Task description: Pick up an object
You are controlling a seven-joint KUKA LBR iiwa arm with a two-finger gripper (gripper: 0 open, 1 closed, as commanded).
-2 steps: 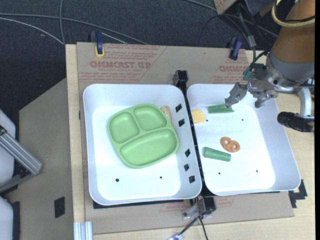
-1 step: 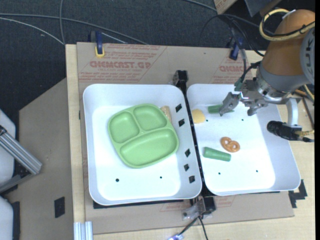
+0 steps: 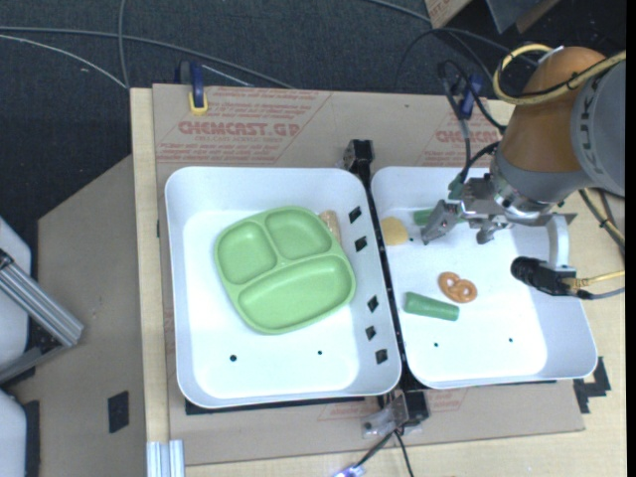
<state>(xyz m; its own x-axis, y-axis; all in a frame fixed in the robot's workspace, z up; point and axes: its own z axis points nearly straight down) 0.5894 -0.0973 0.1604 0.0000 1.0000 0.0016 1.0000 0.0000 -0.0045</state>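
Note:
The right bin [image 3: 517,351] holds an orange pretzel-shaped piece [image 3: 457,287], a green cylinder [image 3: 430,307] lying just below it, and a small yellow piece [image 3: 395,231] near the bin's upper left corner. My gripper [image 3: 460,227] hangs over the upper part of this bin, above the pretzel piece and to the right of the yellow piece. Its two fingers stand apart with nothing between them. A small green bit [image 3: 422,216] shows next to the left finger.
The left bin [image 3: 199,346] bears a green divided plate [image 3: 286,268] with a tan piece [image 3: 330,225] at its upper right edge. A black divider with clips [image 3: 373,266] runs between the bins. A black plug with a cable [image 3: 537,273] hangs over the right bin's right side.

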